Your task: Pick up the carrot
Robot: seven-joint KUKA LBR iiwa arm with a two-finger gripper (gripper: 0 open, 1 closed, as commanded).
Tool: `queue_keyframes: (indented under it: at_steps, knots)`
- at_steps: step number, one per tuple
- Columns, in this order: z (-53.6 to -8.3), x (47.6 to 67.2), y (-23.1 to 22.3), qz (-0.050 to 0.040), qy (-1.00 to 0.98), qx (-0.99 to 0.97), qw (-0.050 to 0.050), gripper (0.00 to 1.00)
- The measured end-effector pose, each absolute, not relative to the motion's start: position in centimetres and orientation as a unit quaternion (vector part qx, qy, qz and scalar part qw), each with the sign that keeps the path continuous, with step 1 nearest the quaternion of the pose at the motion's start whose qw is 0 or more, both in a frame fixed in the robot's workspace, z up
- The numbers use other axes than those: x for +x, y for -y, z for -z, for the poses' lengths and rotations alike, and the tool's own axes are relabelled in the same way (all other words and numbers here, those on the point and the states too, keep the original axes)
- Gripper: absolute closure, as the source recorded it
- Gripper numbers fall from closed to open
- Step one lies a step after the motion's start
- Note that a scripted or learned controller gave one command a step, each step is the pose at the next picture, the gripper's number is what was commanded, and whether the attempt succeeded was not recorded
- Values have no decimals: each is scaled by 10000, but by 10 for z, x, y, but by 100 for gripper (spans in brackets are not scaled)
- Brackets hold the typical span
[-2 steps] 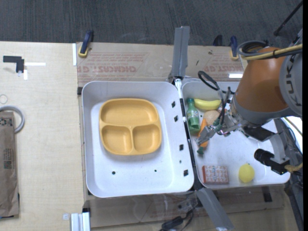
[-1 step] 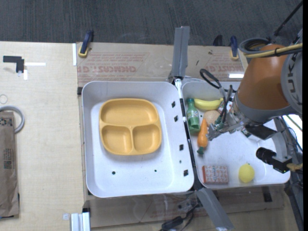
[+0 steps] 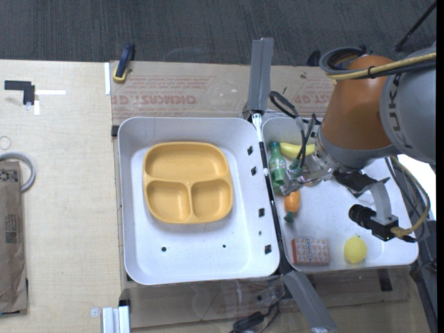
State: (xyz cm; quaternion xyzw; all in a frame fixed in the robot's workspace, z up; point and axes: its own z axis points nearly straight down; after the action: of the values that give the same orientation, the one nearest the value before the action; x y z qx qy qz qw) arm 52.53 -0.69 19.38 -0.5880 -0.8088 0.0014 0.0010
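Gripper [image 3: 300, 179] sat low in the right bin [image 3: 326, 217], at that bin's left side, just above the carrot [image 3: 292, 201] as seen from the camera. Couldn't tell its grip state; the orange wrist band and grey arm [image 3: 361, 109] blocked most of it. Nothing visibly gripped.

All relative to the right bin:
- carrot: on the floor by the left wall, about mid-height, small and orange with a green tip pointing down, just below the gripper; contact unclear
- green bottle [image 3: 277, 164]: against the left wall, upper part, just above the carrot
- banana [image 3: 297, 149]: upper-left corner, beside the bottle, partly under cables
- lemon [image 3: 355, 250]: lower right, well apart from the carrot
- small red box [image 3: 310, 252]: lower-left area, near the front rim, just left of the lemon
- left bin [image 3: 139, 255]: touching its left edge, held 1 yellow 3-compartment tray [image 3: 187, 182]
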Motion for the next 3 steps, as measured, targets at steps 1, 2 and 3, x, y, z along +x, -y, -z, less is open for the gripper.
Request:
queue_keyframes:
  at_steps: [1, 2, 3]
  knots:
    - [-194, 525, 7, -15, 8086, -5884, 9, 0]
    - [-190, 530, -11, -18, 7615, -6482, 9, 0]
    - [-190, 572, 54, -12, 8110, -5851, -3, 0]
